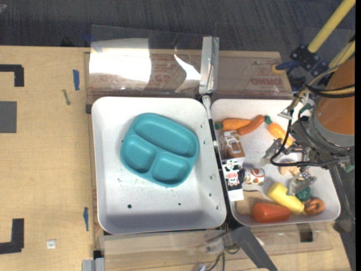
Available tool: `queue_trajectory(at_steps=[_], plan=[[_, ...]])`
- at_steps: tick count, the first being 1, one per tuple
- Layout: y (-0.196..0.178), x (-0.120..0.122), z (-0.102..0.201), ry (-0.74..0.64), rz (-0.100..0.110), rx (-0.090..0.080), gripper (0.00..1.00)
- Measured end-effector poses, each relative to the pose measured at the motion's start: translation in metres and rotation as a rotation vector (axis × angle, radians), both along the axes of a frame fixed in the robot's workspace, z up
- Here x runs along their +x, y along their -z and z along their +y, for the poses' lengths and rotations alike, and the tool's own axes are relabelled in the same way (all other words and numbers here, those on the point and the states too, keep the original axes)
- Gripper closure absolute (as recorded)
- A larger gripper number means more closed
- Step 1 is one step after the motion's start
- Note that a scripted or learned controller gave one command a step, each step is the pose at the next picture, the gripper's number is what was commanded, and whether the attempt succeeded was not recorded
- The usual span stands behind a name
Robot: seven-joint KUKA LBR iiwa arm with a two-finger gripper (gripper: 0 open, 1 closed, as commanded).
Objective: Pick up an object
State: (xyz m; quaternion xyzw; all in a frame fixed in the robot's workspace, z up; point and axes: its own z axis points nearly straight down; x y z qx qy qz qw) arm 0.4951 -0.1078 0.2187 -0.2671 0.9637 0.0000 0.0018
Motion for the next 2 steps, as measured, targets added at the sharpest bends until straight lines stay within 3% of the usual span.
queue_trajectory(at_steps=[1, 2], plan=[[0.102, 0.010, 0.001, -0.259, -0.005, -0.002, 0.00], [0.129, 0.006, -0.049, -0.470, -0.015, -0.005, 0.00]])
